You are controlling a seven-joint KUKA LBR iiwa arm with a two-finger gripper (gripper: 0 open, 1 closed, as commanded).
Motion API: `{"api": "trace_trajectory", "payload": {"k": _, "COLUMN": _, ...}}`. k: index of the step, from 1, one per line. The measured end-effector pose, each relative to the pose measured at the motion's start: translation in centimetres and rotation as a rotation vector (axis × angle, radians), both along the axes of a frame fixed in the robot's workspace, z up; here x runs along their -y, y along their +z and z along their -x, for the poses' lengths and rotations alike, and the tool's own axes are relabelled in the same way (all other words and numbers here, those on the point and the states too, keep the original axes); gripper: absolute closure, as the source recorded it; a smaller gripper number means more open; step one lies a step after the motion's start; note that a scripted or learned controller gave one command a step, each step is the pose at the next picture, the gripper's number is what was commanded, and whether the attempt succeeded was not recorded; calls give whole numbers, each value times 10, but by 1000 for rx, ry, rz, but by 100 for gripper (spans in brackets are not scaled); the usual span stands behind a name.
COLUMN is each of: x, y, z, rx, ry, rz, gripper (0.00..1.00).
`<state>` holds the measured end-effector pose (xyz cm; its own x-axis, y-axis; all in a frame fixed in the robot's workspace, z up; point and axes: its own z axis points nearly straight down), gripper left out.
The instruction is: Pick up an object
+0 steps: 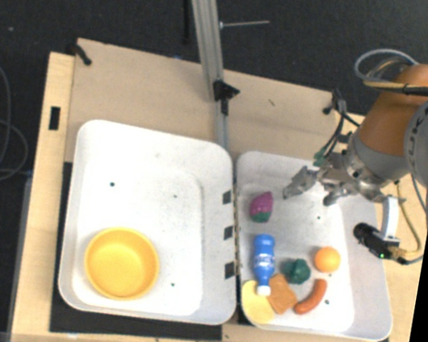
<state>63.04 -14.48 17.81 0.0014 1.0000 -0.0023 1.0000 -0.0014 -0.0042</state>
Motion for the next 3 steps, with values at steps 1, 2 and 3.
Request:
{"api": "trace_trajectory", "payload": {"k": 1, "x": 7, "y": -62, "z": -1, "rx": -1, "ry": 0, "rz": 0, "gripper": 0}}
{"api": "trace_trajectory", "payload": {"k": 2, "x": 8, "y": -78, "z": -1, "rx": 3, "ry": 0, "rz": 1, "gripper": 0}}
{"api": "trace_trajectory", "payload": {"k": 3, "x": 9, "y": -65, "z": -2, "rx": 8, "ry": -3, "rz": 0, "gripper": 100}}
